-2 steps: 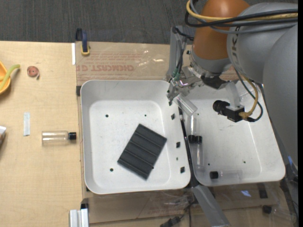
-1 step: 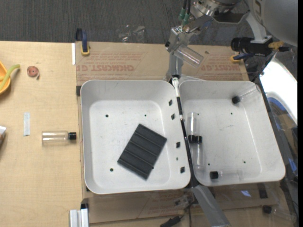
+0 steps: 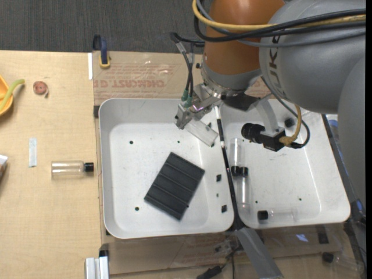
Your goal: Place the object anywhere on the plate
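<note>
— Over the left bin's [image 3: 116, 156] far right corner, by the divide, hangs the gripper [image 3: 187, 118]. How far along is the job?

— Hardly begun, by the look of it. The black ribbed plate [image 3: 174, 186] lies flat near the middle of that bin and carries nothing.

— And the object?

— Probably the clear plastic piece [image 3: 203, 133] just below the gripper, close to the bin's right wall and apart from the plate. It is too pale against the white to be sure of its shape.

— Does the gripper have it?

— That cannot be told. The wrist hides how wide the gripper stands, and whether it touches the piece or merely hovers above it is unclear.

— So what is left?

— Most likely everything: a sure hold, a short carry toward the near left, and a release on the plate.

— Counts?

— Two white bins, one plate, one clear piece by the gripper. The right bin [image 3: 325, 173] holds one clear tube [image 3: 237, 153] and two small black bits. On the bench [image 3: 52, 214] to the left lies one clear bottle [image 3: 70, 167] with a black cap.
</note>
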